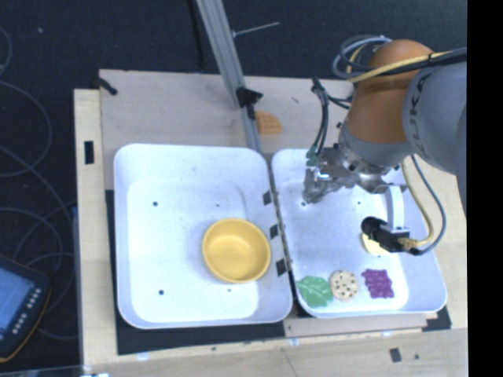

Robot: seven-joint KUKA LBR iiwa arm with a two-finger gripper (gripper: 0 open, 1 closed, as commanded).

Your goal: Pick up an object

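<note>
- Dark flooring with loose cables is seen around a pale wooden bench (pixel 157 108), on which two shallow white bins sit side by side.
- No single object is named by the task; the nearest candidates are judged to be the three small pieces lined up along the near rim of the right bin (pixel 428 289): a green leaf-shaped piece (pixel 314 290), a round speckled cookie (pixel 343 284) just beside it, and a purple grape-like cluster (pixel 378 283) beyond the cookie.
- A pale yellow item (pixel 372 243) is partly hidden by black hardware, further into the right bin than the purple cluster.
- The gripper (pixel 316 185) is seen low over the far part of the right bin, near the divider and well apart from the row of three pieces; nothing is seen between its fingers, and whether they are spread or closed cannot be told.
- A yellow bowl (pixel 236 250) is seen in the left bin (pixel 141 171), on the far side of the divider from the right bin.
- The step in hand is judged to be the approach, with no grasp made yet.
- For a good grasp, one piece should be centred between the fingers, and the descent kept straight so the neighbours and the bin rim are not nudged.
- The cookie is flanked closely on both sides, so an end piece is judged the easier pick.
</note>
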